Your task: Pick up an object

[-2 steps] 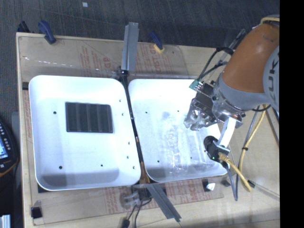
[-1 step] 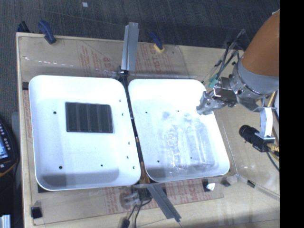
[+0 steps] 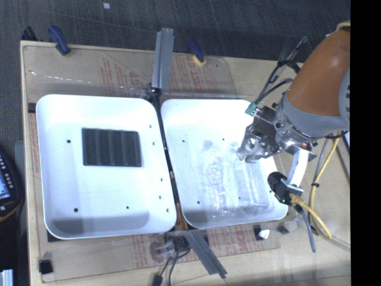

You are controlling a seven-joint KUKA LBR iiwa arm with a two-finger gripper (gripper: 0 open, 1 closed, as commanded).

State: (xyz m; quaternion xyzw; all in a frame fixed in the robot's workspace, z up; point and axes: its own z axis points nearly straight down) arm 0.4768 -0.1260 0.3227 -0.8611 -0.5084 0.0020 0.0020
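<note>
A dark carpeted floor surrounds a pale wooden bench (image 3: 238,76) whose top carries red printed markings and blue clamps (image 3: 58,39) along its far edge. Two shallow white bins sit side by side on it, separated by a grey metal bar (image 3: 162,55) that runs toward the back.

The left bin (image 3: 59,207) holds a dark, ribbed rectangular object (image 3: 112,147) lying flat near its middle, a little toward the far side. The right bin (image 3: 190,124) holds clear, transparent objects (image 3: 229,180), perhaps plastic bottles or packaging; they are hard to make out against the white floor, spread from the centre toward the near right corner.

The arm (image 3: 321,94) comes in from the right, its orange band high and the grey wrist section just beneath, angled down and leftward over the right bin's right side. Cables loop around the wrist and trail off past the bin's near right corner. The gripper (image 3: 253,151) hangs over the right part of the right bin, pointing downward and slightly left, just above or at the upper end of the transparent objects. Its metal parts blur together with the clear plastic under them, so the view does not settle whether it is spread or closed, or whether anything is held.
</note>
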